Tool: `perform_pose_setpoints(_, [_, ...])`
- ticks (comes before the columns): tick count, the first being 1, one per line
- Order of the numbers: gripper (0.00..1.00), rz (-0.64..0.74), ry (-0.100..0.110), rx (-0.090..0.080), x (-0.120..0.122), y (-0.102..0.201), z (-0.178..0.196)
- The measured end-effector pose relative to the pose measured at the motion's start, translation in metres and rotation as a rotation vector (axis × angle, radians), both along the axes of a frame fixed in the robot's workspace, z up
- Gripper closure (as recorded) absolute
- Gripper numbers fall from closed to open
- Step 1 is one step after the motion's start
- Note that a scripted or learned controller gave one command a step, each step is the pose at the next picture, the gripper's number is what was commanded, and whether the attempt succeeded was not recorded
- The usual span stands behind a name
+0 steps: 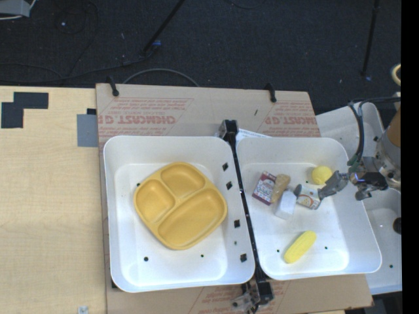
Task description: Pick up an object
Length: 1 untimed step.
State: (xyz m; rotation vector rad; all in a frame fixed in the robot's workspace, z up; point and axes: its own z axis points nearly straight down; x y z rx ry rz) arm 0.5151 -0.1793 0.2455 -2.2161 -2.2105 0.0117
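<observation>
The right bin (pixel 364 239) holds several small objects. A red and white packet (pixel 264 188) lies beside a tan piece (pixel 281 184), with a white block (pixel 286 204) just below them. A small brownish item (pixel 308 201) sits right of the block. A yellow round fruit (pixel 321 174) lies near the bin's right wall and a yellow corn cob (pixel 300 247) lies towards the front. My gripper (pixel 325 187) reaches in low from the right, its tip just beside the brownish item and below the fruit. Nothing is visibly lifted.
The left bin (pixel 111 208) holds a yellow divided plate (pixel 181 205). A black divider (pixel 239 205) runs between the two bins. The arm's wrist and cables (pixel 370 175) hang over the right bin's right rim. Cardboard lies behind the bins.
</observation>
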Motion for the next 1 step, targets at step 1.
perform_pose_setpoints(1, [0.00,0.003,-0.012,-0.003,0.0024,0.0002,0.0059])
